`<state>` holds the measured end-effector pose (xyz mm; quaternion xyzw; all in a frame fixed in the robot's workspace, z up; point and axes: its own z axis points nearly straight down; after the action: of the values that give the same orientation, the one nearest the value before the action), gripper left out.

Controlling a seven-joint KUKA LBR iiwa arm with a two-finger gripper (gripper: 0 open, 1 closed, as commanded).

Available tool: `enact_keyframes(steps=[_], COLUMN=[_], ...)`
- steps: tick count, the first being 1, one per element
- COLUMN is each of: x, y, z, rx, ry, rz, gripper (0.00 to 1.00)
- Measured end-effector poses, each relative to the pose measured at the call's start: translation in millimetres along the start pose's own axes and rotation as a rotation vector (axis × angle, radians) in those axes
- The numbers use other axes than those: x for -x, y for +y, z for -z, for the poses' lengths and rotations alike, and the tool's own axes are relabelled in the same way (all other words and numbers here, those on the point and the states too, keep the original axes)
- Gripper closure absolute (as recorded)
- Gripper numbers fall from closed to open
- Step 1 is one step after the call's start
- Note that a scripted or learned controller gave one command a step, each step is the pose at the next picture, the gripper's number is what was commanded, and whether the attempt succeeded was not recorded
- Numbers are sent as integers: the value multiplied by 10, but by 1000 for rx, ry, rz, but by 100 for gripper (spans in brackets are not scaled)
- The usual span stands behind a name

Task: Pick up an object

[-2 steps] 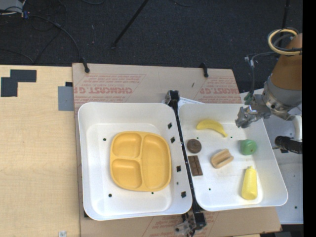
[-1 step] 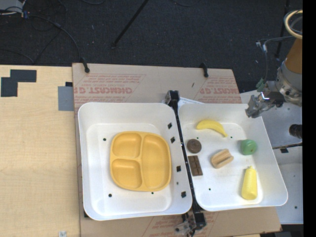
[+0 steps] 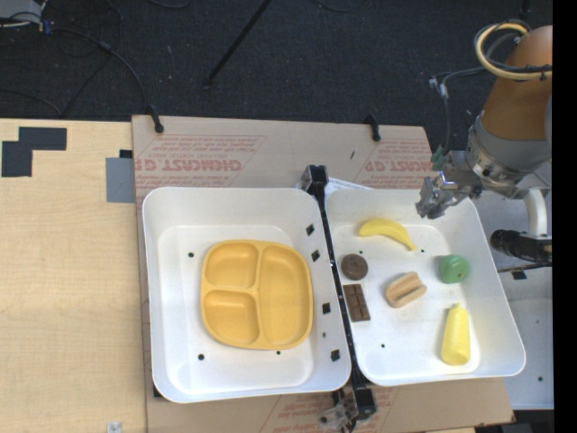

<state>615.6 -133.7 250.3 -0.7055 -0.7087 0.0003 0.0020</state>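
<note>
The right bin (image 3: 505, 332) holds a yellow banana (image 3: 387, 232), a round brown cookie (image 3: 354, 266), a brown chocolate bar (image 3: 357, 302), a tan bread piece (image 3: 405, 290), a green round object (image 3: 453, 268) and a yellow bottle (image 3: 456, 336). My gripper (image 3: 435, 197) hangs over the bin's far right rim, up and to the right of the banana. Nothing shows between its fingers.
A yellow divided plate (image 3: 257, 294) lies in the left bin (image 3: 171, 242). A black divider (image 3: 330, 269) runs between the bins. The arm (image 3: 514, 106) comes in from the upper right. Cardboard (image 3: 234, 156) lies under the bins, a wooden bench top (image 3: 63, 287) to the left.
</note>
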Motion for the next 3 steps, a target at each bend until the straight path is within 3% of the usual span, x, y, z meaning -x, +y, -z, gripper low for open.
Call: enact_keyframes(steps=[2,3], x=[-1010,-1533], y=[-50,-121], z=[-264,-192], rx=[-2,-1], ry=[0,-1], rz=[0,1], gripper=[100,100])
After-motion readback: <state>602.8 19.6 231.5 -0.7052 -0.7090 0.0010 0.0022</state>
